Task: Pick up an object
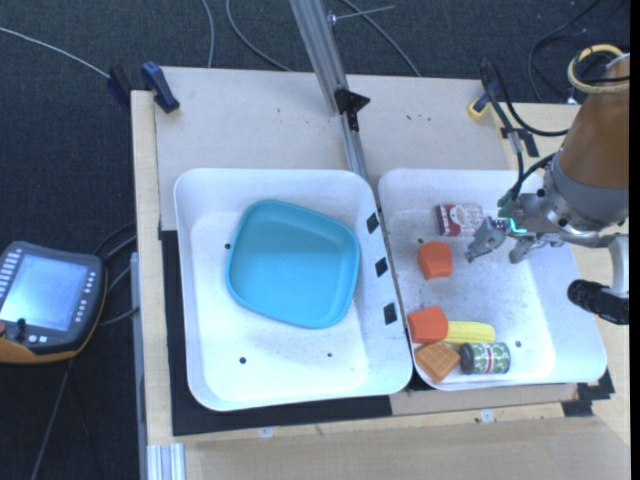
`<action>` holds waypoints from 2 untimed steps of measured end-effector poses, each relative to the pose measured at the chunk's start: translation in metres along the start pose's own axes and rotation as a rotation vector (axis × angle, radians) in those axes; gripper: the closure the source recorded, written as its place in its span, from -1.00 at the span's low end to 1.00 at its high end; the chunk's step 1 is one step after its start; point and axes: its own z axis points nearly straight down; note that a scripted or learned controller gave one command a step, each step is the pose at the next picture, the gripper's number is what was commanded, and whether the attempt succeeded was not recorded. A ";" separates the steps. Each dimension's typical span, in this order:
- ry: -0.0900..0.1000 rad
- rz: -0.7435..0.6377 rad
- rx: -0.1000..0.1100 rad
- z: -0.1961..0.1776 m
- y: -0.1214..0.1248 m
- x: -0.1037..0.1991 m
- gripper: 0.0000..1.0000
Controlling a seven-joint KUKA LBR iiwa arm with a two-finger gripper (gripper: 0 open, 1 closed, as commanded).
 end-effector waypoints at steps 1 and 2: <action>0.000 0.000 0.000 0.000 0.000 0.000 -1.00; 0.000 0.001 0.005 0.061 -0.002 -0.006 -1.00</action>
